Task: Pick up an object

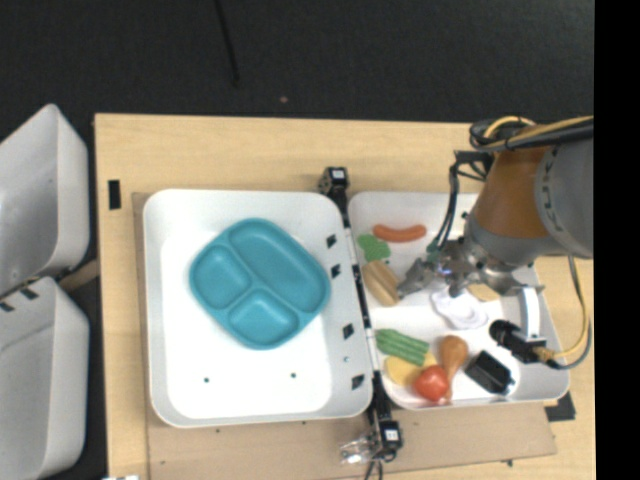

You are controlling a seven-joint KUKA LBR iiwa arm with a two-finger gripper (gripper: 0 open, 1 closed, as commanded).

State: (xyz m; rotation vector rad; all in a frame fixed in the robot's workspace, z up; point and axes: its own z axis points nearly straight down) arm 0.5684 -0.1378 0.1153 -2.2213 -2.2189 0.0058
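Camera view: gripper over the right bin, finger state indiscernible, amid toy foods including sausage, bread, tomato; blue plate in left bin.

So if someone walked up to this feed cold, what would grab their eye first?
Probably the blue divided plate, lying alone in the left bin. Next, the grey and orange arm reaching into the right bin, its claw low over a crowd of toy food: a sausage, a green vegetable and a red tomato.
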